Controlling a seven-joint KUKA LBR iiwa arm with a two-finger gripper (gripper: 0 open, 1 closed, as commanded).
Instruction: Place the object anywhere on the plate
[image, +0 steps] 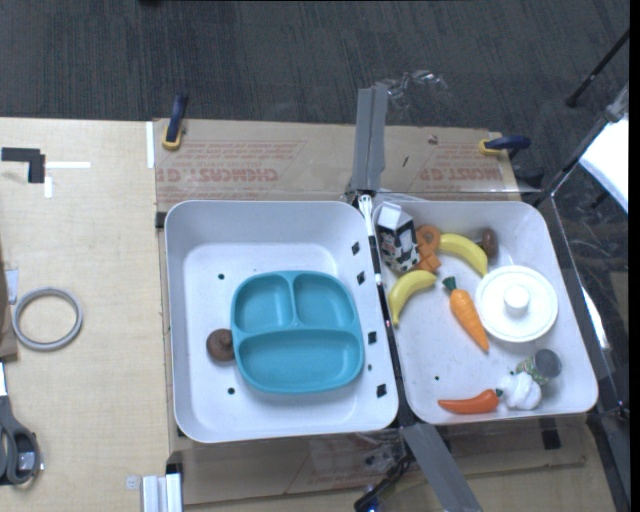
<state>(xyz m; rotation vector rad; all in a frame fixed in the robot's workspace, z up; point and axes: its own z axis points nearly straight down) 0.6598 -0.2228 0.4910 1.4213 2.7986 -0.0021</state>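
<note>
The camera view looks down on two white bins set side by side on a cardboard-covered bench. In the left bin (190, 300) a teal plate (297, 332) with three compartments lies flat near the middle, two small sections toward the far side and one long section toward the near side. A small brown round piece (220, 345) rests on the bin floor just beside the plate's left edge, outside its rim; whether the two touch cannot be told.

The right bin (560, 260) holds the other toys. A small milk carton (398, 238) stands in the far left corner against the wall between the bins. Near it lie an orange piece (428, 246), two bananas (466, 251) (410, 292) and a carrot (467, 316), which lies between the lower banana and a round white lid (516, 302). A red chili (468, 403) lies along the near wall, with a white garlic-like piece (522, 390) just beside its right end. Which of these things is the one meant for the plate cannot be told.

On the bench to the left, well apart from the bins, lies a grey tape ring (45, 318).

The state of the gripper, open or closed, cannot be told, nor whether it has hold of anything.
</note>
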